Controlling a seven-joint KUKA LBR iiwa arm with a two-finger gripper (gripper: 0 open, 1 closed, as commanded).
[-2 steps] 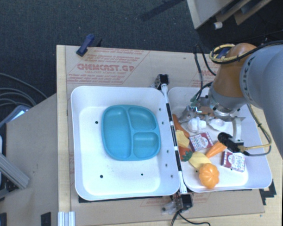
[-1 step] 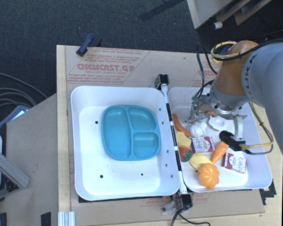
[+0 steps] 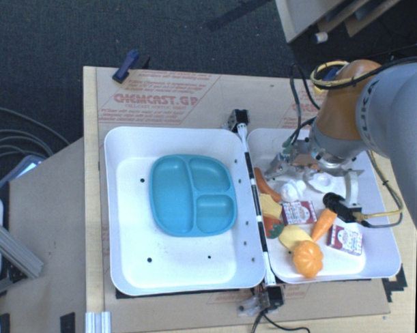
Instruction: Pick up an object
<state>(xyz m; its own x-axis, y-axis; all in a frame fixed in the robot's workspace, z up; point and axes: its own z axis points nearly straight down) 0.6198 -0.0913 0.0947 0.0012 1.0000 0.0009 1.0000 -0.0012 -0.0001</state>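
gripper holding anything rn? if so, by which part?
Cannot tell. The gripper is down in the right bin among the small items, and the wrist hides any hold.

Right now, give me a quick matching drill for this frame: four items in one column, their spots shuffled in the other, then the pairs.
Items:
1. blue divided tray
2. small orange pumpkin
3. blue clip
4. orange carrot

Places:
A. on the board beyond the bins, upper left
B. left bin
C. near front edge of right bin
D. middle of right bin, between two small cartons

Pairs: 1-B, 2-C, 3-A, 4-D
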